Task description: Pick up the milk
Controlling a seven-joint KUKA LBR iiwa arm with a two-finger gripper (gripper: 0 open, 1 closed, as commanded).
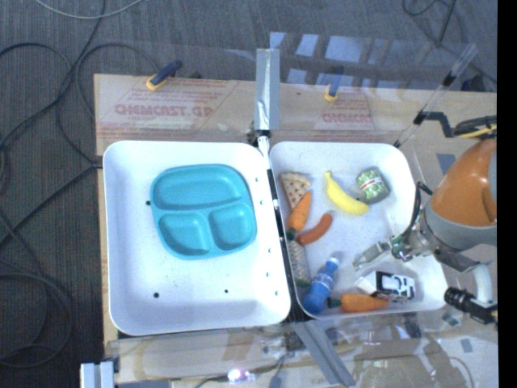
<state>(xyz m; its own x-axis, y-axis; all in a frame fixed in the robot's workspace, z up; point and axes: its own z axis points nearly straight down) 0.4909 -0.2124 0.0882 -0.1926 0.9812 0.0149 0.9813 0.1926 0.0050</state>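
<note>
Arm [468,196]: nearest the lens; grey body with orange band, entering from the right edge and leaning down over the right bin's near right part.
Gripper [373,255]: wrist angled toward the left; two thin metal fingers [367,257] point leftward, low over the bin floor and slightly spread, with nothing between them.
Milk [396,284]: small white carton with dark print, lying on its side near the right bin's near right corner, just below the gripper and apart from the fingers.
Right bin [404,162]: white; also holds a blue bottle [322,284], an orange carrot [363,302] beside the milk, a second carrot [300,211], a sausage [315,228], a banana [344,196], a green can [372,184] and a waffle wedge [294,186].
Left bin [129,297]: white; carries a blue compartment tray [203,208], well apart from the gripper.
</note>
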